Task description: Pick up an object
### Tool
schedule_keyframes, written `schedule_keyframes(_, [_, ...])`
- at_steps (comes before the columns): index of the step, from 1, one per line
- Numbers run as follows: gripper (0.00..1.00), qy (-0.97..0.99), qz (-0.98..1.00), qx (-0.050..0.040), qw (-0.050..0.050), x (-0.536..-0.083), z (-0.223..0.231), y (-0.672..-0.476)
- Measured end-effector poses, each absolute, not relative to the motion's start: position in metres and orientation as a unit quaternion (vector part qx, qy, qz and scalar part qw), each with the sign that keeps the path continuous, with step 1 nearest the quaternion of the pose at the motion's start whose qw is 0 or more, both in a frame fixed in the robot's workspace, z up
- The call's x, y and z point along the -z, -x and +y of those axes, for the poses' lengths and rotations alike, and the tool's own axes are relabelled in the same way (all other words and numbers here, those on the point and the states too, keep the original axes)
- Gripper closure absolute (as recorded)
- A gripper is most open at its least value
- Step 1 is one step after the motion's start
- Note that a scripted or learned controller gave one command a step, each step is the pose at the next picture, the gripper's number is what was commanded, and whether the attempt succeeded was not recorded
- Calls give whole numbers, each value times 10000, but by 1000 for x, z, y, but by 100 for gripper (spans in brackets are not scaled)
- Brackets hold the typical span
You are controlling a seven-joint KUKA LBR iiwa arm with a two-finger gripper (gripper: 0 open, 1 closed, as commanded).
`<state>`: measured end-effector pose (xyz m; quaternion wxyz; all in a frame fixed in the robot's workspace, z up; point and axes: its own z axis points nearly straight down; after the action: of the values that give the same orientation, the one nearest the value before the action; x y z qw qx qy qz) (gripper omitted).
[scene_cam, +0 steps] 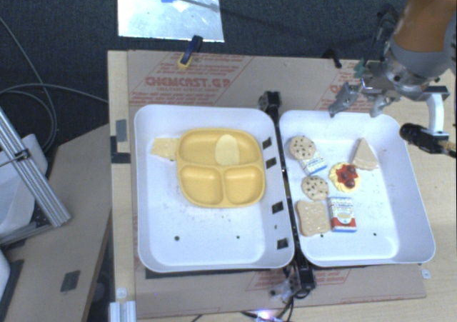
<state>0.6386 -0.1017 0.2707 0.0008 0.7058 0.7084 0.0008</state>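
The left bin (153, 242) holds a yellow divided plate (218, 168) with three compartments. A pale oval slice (227, 149) lies in its large far compartment, and a pale yellow flat piece (164, 148) lies on the bin floor touching the plate's left rim.

The right bin (407, 235) holds a scatter of toy foods, all below the gripper and toward the camera from it. A chocolate-chip cookie (301, 147) lies near the bin's far left corner, with a small blue-and-white packet (313, 165) just beside it. A second chocolate-chip cookie (314, 186) sits nearer the camera, and below that a slice of toast (312, 218). Beside the toast stands a small red-and-white carton (343, 213). A yellow round with red topping (345, 177) lies in the middle of the bin, and a tan wedge-shaped slice (365, 156) touches its far right edge; this wedge is the piece closest to the tool.

The gripper (361, 101) hangs over the far rim of the right bin, apart from every item. Its two fingers are spread with a clear gap between them, and nothing is between them. The arm (423, 24) rises to the upper right, its orange band above the grey wrist.
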Motion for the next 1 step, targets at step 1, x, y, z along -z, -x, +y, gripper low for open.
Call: schedule_keyframes(1, [0, -7066, 7076, 22, -34, -158, -88, -621])
